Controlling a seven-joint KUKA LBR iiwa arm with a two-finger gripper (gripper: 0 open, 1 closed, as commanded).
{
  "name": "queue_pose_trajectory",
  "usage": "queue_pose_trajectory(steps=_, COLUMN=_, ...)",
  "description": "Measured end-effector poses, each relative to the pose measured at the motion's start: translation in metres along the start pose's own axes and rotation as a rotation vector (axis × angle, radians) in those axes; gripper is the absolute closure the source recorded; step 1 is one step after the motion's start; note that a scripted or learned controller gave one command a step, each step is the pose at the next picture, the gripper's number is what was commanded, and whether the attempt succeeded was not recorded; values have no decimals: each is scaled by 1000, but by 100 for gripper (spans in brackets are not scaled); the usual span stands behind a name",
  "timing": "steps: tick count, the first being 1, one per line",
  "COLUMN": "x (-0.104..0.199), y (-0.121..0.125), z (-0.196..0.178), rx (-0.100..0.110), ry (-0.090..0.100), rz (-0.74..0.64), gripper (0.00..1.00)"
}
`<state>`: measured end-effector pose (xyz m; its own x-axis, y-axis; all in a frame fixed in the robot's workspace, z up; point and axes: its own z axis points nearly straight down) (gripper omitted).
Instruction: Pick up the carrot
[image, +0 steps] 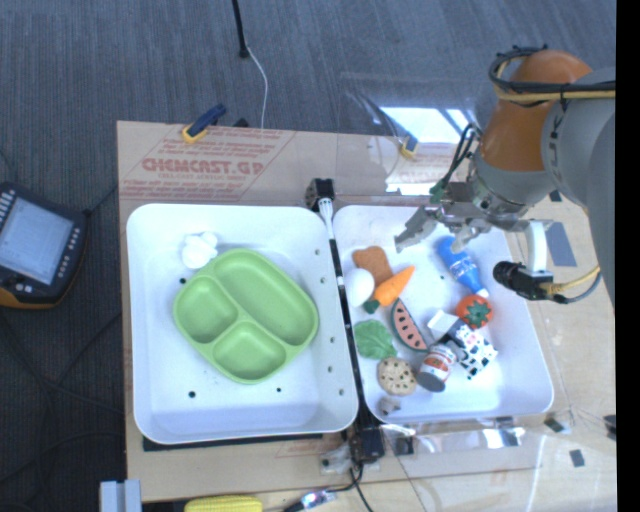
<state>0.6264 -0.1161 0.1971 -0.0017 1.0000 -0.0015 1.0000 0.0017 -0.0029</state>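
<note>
The carrot is orange with a green tip at its lower left end. It lies at a slant in the right bin, near that bin's left wall. My gripper hangs above the back of the right bin, up and to the right of the carrot and apart from it. Its two fingers are spread wide, so it is open with nothing between them. The orange band of the arm rises behind it.
Around the carrot lie a brown-orange piece, a white egg, a watermelon slice, a green leaf, a blue bottle and a cookie. The left bin holds a green divided plate.
</note>
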Motion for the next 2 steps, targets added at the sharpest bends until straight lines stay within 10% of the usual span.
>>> queue_pose_trajectory(steps=1, x=14, y=-44, z=105, rx=-11, ry=-5, rz=74, gripper=0)
queue_pose_trajectory(steps=2, x=14, y=-43, z=95, rx=-13, ry=-7, rz=73, gripper=100)
